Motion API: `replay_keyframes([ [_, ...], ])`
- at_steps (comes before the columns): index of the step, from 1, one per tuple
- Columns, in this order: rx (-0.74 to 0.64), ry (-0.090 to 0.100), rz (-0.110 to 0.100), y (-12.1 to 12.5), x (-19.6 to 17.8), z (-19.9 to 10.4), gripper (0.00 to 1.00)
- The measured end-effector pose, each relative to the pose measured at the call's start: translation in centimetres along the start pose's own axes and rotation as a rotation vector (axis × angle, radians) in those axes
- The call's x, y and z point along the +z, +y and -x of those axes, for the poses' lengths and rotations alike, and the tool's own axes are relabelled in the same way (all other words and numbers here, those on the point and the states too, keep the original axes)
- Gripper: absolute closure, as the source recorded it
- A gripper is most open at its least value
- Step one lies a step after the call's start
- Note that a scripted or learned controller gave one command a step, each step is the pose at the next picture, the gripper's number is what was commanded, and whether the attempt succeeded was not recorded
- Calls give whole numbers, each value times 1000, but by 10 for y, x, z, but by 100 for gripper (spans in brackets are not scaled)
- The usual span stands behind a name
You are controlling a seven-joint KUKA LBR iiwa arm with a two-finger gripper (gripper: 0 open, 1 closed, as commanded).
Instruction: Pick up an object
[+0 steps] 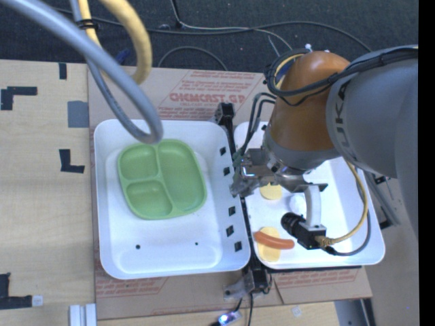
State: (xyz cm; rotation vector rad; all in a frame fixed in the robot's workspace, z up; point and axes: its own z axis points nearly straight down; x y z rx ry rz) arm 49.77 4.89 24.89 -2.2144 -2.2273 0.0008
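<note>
The arm's orange band (309, 107) hangs over the right bin (360, 250), and its wrist hides most of the gripper (272, 182), which points down at the bin's upper left part. A pale yellow round piece (271, 193) peeks out just under the wrist. An orange-red sausage-shaped toy (274, 239) lies on a yellow piece (270, 252) near the bin's front left corner. A small white object (297, 201) rests beside the wrist.
The left bin (115, 250) holds a green three-compartment plate (162, 178). A grey hose (102, 73) and a yellow hose (129, 19) cross above the left bin's far corner. A black cable fitting (302, 231) dangles over the right bin. Black clips line the divider between the bins.
</note>
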Motion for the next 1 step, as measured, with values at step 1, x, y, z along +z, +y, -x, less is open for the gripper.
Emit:
replay_keyframes([
  [1, 2, 0, -1, 5, 1, -52, 100],
])
